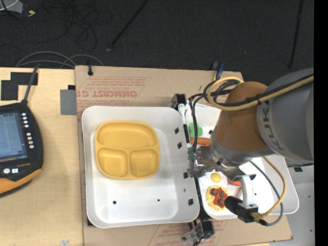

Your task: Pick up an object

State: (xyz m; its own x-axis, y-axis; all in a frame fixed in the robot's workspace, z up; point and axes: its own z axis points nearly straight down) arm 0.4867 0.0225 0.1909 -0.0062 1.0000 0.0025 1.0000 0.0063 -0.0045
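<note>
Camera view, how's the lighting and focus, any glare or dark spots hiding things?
Camera view: even light, fairly sharp; the left bin reads bright white with mild washout, and the yellow tray shows soft sheen; the floor behind the bench is dark, its cables barely visible; the arm covers much of the right bin and shades it.

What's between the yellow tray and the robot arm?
In the camera view, bare white bin floor, then the black divider between the yellow tray and the arm.

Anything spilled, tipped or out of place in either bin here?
Nothing stands out. The yellow divided plastic plate lies flat and upright in the left white bin. Small toy food pieces sit in the right white bin, partly hidden by the grey arm.
</note>
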